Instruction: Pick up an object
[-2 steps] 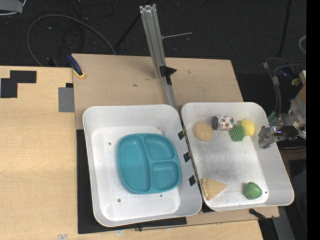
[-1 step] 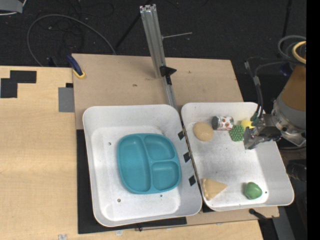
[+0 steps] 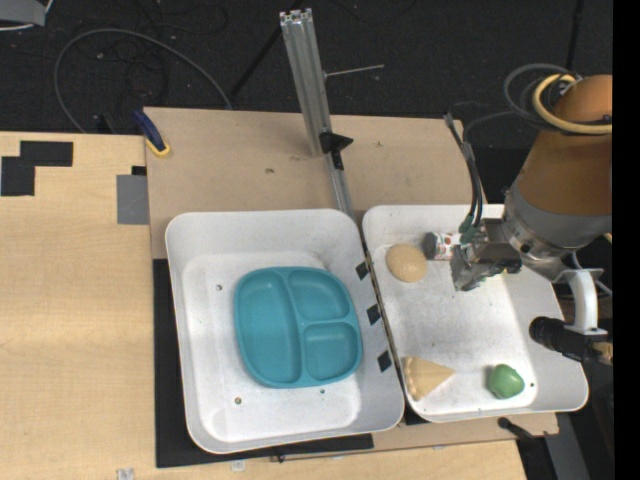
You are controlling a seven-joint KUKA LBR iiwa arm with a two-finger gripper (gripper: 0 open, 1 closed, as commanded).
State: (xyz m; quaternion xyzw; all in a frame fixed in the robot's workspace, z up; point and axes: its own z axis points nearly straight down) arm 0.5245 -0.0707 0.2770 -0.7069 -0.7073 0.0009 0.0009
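Grey claw hangs low in the right bin, middle right of the frame; open or closed, I cannot tell; nothing seen in it. Reaching step (my guess); next, line up over the tan round lump just beside it.

Two shallow white bins side by side. The left bin holds a teal divided plastic tray. The right bin holds a round beige lump, a tan wedge and a green ball. The gripper hangs just right of the lump.
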